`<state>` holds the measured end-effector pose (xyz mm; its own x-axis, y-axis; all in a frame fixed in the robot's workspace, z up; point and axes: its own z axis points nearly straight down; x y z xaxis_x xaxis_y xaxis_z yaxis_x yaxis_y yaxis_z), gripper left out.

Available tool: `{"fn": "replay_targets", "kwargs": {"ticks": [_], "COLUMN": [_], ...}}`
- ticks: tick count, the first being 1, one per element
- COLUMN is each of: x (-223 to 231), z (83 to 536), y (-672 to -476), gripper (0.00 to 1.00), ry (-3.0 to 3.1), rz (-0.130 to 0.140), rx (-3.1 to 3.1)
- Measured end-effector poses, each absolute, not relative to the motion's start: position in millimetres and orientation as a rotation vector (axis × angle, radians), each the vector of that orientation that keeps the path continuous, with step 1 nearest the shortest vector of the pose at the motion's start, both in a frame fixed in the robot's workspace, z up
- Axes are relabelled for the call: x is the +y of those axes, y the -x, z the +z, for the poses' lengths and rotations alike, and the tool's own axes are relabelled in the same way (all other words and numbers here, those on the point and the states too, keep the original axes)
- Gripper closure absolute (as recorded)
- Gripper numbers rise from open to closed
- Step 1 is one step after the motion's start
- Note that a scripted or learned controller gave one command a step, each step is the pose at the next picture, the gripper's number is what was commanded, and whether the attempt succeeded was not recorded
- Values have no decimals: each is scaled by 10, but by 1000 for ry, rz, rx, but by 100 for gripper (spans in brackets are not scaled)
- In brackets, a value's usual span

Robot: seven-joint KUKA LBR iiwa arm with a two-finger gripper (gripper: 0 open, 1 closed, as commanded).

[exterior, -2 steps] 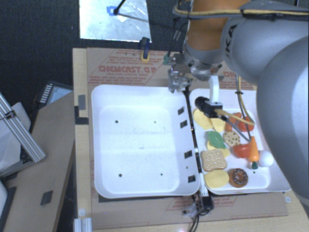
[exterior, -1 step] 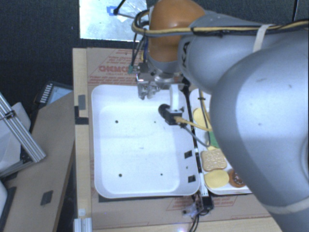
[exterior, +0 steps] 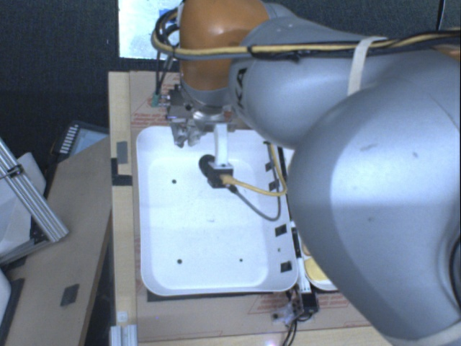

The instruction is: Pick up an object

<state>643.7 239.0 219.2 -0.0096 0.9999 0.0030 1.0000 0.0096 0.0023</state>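
Observation:
My gripper hangs over the far end of the left white bin, under the orange band of the arm. A small black part sits just below it, with a yellow cable running off to the right; I cannot tell whether that part belongs to the gripper. A yellow object peeks out in the right bin, mostly hidden under the grey arm.
The big grey arm covers nearly all of the right bin. A few small dark dots mark the left bin's floor. Left of the bench stand an aluminium frame and a brown board.

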Motion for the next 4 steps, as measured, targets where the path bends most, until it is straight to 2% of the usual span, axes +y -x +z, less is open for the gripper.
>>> {"fn": "replay_targets", "kwargs": {"ticks": [1, 2, 3, 4], "x": [1703, 2213, 1915, 2357], "z": [2648, 2030, 2873, 2265], "y": [-6587, -6679, -6696, -6518], "gripper": [100, 100, 100, 100], "ry": [2226, 2214, 2224, 2212], "rz": [-5, 1, -9, 4], "rx": [-2222, -2228, -2224, -2227]}}
